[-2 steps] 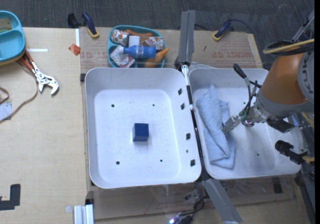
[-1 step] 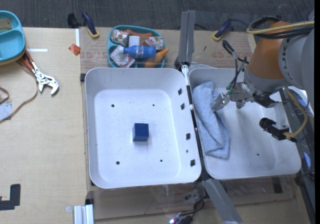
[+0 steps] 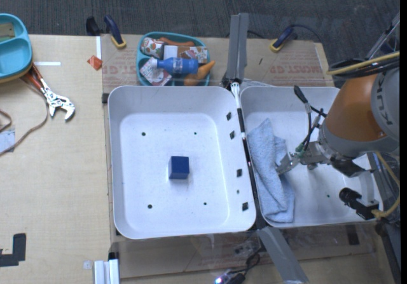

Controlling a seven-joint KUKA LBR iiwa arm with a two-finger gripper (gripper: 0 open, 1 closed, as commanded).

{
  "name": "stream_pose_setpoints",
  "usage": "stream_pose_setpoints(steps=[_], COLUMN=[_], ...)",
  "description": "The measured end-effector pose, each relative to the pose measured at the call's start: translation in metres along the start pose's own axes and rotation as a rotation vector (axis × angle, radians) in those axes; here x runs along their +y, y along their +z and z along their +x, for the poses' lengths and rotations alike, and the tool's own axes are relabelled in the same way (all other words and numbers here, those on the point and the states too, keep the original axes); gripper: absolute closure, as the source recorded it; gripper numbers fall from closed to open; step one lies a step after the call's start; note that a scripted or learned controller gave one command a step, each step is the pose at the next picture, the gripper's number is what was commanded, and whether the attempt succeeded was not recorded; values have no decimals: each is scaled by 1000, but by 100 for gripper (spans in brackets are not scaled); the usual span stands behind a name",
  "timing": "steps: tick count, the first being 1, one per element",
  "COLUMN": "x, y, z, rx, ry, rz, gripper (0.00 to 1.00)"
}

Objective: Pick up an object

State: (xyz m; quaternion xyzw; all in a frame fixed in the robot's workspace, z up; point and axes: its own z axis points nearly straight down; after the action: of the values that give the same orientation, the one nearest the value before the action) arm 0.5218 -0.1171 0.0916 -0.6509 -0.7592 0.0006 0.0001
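So my end effector [image 3: 284, 165] is down in the right bin [image 3: 318, 203], sitting right at the right edge of the light blue cloth [image 3: 270, 171]. Can't honestly tell from this angle whether it's spread or pressed together, the tip is small and dark against the cloth. Looks like it's touching the cloth, or very nearly.

The cloth is crumpled into a long strip along the left wall of the right bin. Its long axis runs far-to-near, with the far end up around the middle of the bin and the near end bunched at the near-left corner. It leans a bit rightward as it comes nearer.

Over in the left bin [image 3: 127, 168] there's a little blue cube [image 3: 179, 167] sitting roughly in the middle, well apart from me. It sits about square to the bin walls, no real long axis to speak of.

Other stuff on the desk [image 3: 57, 200]: a teal bowl of mixed items [image 3: 173, 60] just beyond the left bin, a wrench [image 3: 56, 103] off to the far left, and a teal tray [image 3: 13, 44] at the far-left edge.

My orange band [image 3: 359, 108] is over the right bin's right side.
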Motion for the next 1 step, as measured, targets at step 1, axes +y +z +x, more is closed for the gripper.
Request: stream_pose_setpoints(steps=[1], x=[65], y=[-1], z=[-2], rx=[-1], ry=[103], rz=[-1], gripper=[0])
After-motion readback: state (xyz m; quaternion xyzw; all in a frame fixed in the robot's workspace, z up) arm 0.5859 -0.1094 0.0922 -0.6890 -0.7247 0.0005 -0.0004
